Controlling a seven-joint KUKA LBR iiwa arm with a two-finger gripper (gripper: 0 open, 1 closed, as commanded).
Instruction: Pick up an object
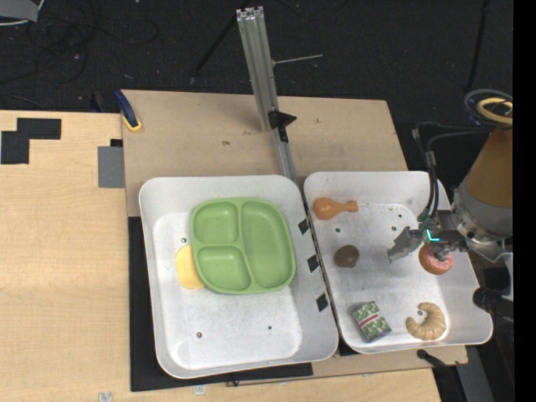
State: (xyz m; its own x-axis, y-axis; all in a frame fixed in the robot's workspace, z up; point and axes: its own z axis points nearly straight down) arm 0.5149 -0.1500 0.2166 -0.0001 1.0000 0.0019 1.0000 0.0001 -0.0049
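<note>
My gripper (419, 245) hangs low over the right side of the right bin (394, 189). A red-orange round object (437, 262) lies right under its right side, partly covered by it; whether they touch I cannot tell. To the gripper's left sits a brown ball (347, 256). An orange drumstick-shaped toy (335, 208) lies at the bin's far left. Near the front edge are a green patterned packet (369, 321) and a tan croissant (428, 321).
The left bin (234, 333) holds a green divided plate (243, 245) with a yellow piece (188, 269) tucked under its left edge. A metal post (261, 74) rises behind the bins. The arm's grey body (490, 182) stands at the right.
</note>
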